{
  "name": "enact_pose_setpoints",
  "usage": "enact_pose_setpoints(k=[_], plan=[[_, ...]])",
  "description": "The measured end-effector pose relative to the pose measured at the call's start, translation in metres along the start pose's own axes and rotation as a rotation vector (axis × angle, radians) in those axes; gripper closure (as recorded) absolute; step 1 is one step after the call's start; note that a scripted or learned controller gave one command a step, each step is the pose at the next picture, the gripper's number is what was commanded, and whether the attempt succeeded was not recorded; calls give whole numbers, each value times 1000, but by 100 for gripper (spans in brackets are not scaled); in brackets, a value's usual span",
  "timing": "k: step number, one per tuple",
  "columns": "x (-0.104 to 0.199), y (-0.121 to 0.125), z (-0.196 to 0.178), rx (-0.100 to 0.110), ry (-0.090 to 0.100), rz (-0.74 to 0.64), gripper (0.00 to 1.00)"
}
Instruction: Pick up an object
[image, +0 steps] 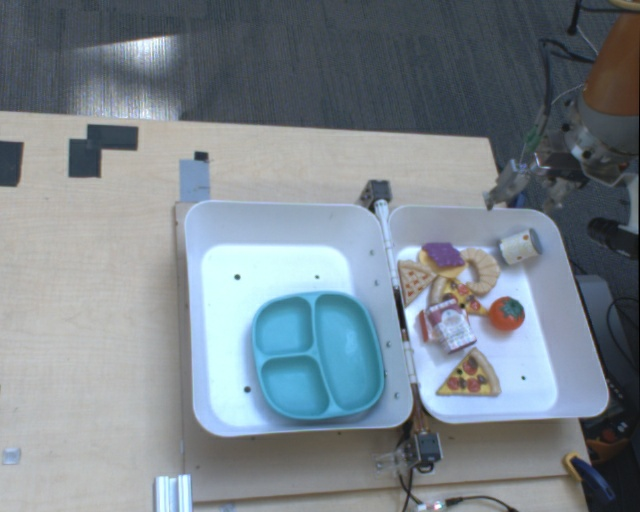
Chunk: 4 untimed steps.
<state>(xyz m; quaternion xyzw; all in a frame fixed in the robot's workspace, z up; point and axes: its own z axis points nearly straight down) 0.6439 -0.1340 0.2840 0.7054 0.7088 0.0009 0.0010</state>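
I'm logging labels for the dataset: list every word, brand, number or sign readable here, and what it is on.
None can be read.
Red-and-white packet in the right bin: has print on it, too small and blurred to make out.
Dark patches on the bench: plain shapes, no lettering visible.
Blue divided plate in the left bin: no markings.

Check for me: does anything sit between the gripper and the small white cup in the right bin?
Nothing visible does. The gripper hangs above the right bin's far rim, and the small white cup lies on its side just inside that rim, at the pile's far-right edge, with bare bin floor around its right side.
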Motion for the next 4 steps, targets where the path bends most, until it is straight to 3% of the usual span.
enact_pose_setpoints(k=[1, 2, 3, 4], plan=[[-12, 11, 168, 4, 1, 3, 0], [11, -38, 198, -2, 0, 3, 0], [12, -37, 186, -7, -1, 1, 100], [55, -108, 89, -1, 1, 0, 100]])
